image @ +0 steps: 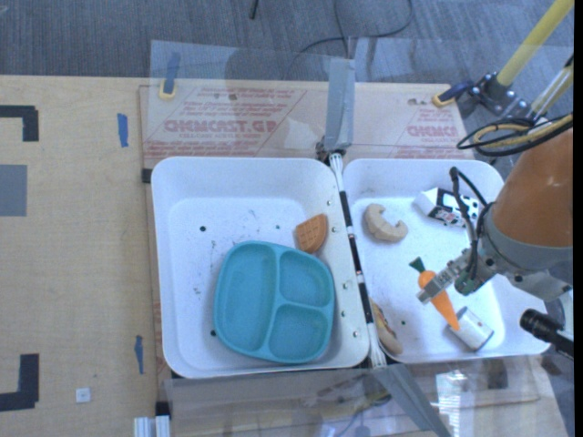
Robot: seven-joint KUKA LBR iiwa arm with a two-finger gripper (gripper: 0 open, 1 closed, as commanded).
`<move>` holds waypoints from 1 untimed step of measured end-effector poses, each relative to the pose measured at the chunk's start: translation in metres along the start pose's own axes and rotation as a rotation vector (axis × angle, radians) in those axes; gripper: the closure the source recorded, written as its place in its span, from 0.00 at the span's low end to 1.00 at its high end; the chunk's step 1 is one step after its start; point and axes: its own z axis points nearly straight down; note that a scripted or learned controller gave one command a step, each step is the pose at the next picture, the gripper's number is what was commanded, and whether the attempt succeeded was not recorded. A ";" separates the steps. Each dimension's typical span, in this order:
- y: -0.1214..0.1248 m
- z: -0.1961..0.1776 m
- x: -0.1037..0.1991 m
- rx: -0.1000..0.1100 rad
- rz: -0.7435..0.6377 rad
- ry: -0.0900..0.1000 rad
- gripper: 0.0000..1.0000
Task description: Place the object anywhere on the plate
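Observation:
A teal divided plate (273, 303) lies in the left bin (182, 244), toward its front. In the right bin (401, 353) an orange toy carrot (437, 297) with a green top lies near the middle. My gripper (448, 279) hangs directly over the carrot's middle, reaching in from the right and covering part of it. The carrot looks to be resting on the bin floor.
A brown waffle-like piece (311, 233) sits just behind the plate. The right bin also holds a bitten tan ring (384, 223), a white and black packet (444, 208), a white cylinder (474, 329) beside the carrot's tip, and a brown piece (387, 332) by the divider.

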 end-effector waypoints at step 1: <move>0.061 -0.019 0.057 -0.003 -0.137 -0.004 1.00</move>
